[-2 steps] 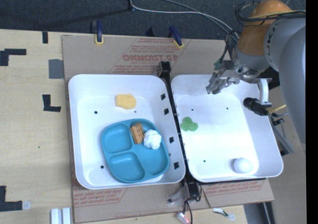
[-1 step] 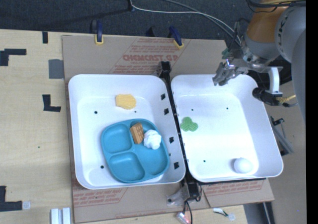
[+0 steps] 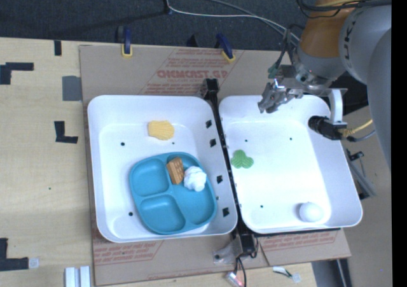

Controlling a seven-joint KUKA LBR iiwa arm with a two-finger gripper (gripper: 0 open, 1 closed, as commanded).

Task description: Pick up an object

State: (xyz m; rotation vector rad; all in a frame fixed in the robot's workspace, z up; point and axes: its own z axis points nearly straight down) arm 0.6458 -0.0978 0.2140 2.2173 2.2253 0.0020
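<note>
1. My end effector (image 3: 272, 102) hangs over the upper left corner of the right bin (image 3: 331, 212), near its back rim. From this slant I cannot tell whether it is spread or closed, and I see nothing held in it.

2. The nearest candidate is the small green object (image 3: 241, 160), lying flat on the right bin's floor close to its left wall. From my end effector it sits toward 7 o'clock, near but clearly apart.

3. That green object looks low and roundish, with no clear long axis, so I judge wrist turn matters little and getting centred above it matters most.

4. A white ball (image 3: 311, 211) rests in the same bin toward 5 o'clock from me, well apart, near the front rim.

5. The left bin (image 3: 102, 152) holds a blue divided tray (image 3: 152, 206) with a brown block (image 3: 175, 170) and a white lump (image 3: 195, 179) on it, plus a yellow piece (image 3: 161, 130) on the bin floor behind the tray. All lie toward 8 to 9 o'clock, across the divider.

6. My judgement: the pick has not begun, and the green object is the shortest reach.
</note>
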